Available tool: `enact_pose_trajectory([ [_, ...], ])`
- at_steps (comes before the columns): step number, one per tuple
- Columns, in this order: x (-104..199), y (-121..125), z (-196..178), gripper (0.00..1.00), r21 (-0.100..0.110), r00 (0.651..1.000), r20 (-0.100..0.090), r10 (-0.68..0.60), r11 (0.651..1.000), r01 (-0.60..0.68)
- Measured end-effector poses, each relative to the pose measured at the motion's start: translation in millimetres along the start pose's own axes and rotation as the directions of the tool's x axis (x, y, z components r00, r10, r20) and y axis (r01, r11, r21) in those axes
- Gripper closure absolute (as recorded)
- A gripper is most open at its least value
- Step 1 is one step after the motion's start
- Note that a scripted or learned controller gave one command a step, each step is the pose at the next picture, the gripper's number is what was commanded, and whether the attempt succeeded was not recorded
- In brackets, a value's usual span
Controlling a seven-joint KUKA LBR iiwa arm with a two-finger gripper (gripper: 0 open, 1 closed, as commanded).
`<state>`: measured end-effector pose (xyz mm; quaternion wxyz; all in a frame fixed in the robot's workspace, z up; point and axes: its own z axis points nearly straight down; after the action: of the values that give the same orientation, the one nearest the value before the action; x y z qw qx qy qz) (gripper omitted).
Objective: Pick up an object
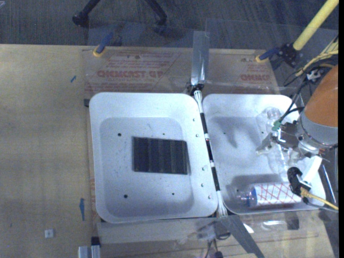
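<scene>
A dark ribbed rectangular pad [160,155] lies flat in the middle of the left bin [107,117]. In the right bin [231,109], a bottle with a red-and-white lattice label and a blue cap [267,194] lies on its side along the near wall. A clear, glassy item [270,115] sits near the far right of that bin; its shape is hard to read. My gripper [276,143] hangs low over the right side of the right bin, between the clear item and the bottle, under the arm's orange band [327,109].
Clear plastic sheets [134,71] stand behind both bins, with a divider post [199,63] between them. Cables and a black connector [294,177] dangle from the wrist over the bin's right rim. A yellow pole [320,15] leans at the upper right.
</scene>
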<state>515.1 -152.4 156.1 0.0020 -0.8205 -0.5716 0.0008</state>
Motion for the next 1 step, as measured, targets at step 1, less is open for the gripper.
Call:
enact_pose_trajectory([
  [1, -21.0, 38.7, -13.5, 0.0, -0.007, 0.984, 0.003, -0.177, 0.984, 0.177],
])
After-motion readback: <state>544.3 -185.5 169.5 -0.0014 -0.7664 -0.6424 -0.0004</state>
